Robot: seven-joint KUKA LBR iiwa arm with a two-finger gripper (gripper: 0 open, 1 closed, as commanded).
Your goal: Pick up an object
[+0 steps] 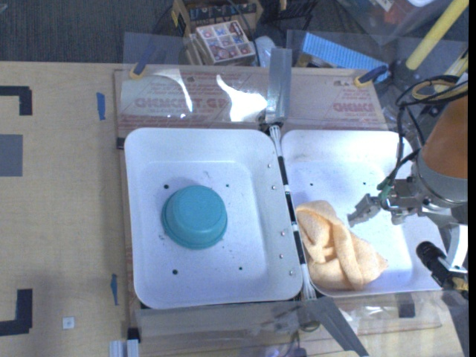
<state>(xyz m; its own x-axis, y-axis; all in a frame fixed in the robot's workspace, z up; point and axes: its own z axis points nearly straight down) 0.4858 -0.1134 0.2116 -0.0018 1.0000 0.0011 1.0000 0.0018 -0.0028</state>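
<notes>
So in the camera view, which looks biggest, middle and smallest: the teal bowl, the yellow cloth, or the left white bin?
1. Shallow white plastic left bin, clearly the largest.
2. Crumpled pale yellow cloth and upside-down round teal bowl look about alike in size; the cloth seems slightly larger, but its bunching makes that unsure.

Robotics lab — a taped tabletop bearing two white bins, loose cables and stacked clutter behind.
</notes>
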